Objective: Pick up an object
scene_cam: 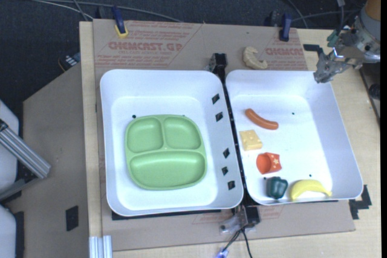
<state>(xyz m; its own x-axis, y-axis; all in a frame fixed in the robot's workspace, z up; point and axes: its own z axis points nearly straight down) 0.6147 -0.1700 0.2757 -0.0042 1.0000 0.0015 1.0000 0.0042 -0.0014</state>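
The right bin (320, 130) holds an orange sausage (261, 119), a yellow cheese block (251, 139), a red piece (269, 162), a dark green pepper (277, 187) and a yellow banana (309, 189). My gripper (325, 71) hangs over the far right corner of this bin, well away from all the food. Nothing shows between its fingers.
The left bin (115, 130) bears a green divided plate (165, 151). A beige toy piece (254, 58) lies on the board behind the bins. Blue clamps (120, 26) hold the board's far edge. Cables run across the dark floor.
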